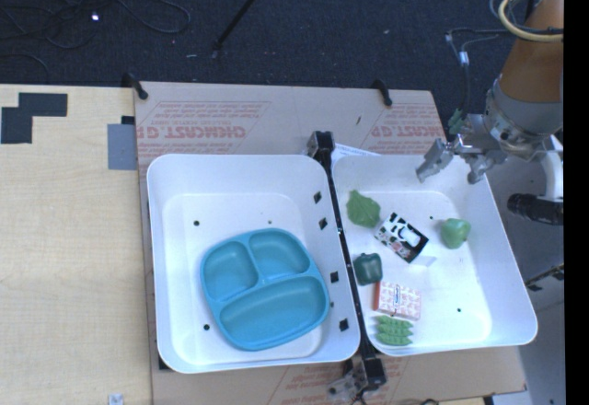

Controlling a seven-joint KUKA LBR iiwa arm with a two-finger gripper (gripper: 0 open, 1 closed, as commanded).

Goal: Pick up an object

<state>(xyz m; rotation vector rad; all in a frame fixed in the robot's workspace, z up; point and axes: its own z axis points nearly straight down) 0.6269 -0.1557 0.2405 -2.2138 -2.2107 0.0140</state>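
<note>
**A:** What's the setting?

**B:** A dark floor strewn with cables runs along the top, and below it a pale wooden counter (64, 247) carries a sheet of printed cardboard (230, 118). Two shallow white bins sit side by side on the cardboard, joined by a black divider strip (336, 237).

**A:** What's in the left bin (170, 210)?

**B:** A blue three-compartment plate (265, 288), lying flat and slightly turned, toward the side nearest the divider strip.

**A:** And the right bin (502, 302)?

**B:** Six small things. Just beside the divider strip lies a leafy green lump (363, 208). Below that is a dark green pepper-like piece (368, 268), also close to the strip. A black-and-white printed packet (403, 237) lies a little farther from the strip, between the two. A round light-green piece (454, 232) sits beyond the packet, well apart from the strip. Lower down there is a small pink-and-white box (398, 299), and just below it a green ridged pod shape (394, 330) near the strip's lower end.

**A:** Where is the arm?

**B:** Its grey body with the orange band reaches toward the right bin's upper far corner, well away from the divider strip. The jaws (453, 161) hang over the bin's rim there, spread apart, with nothing between them. They are clear of every object; the round light-green piece is the nearest.
</note>
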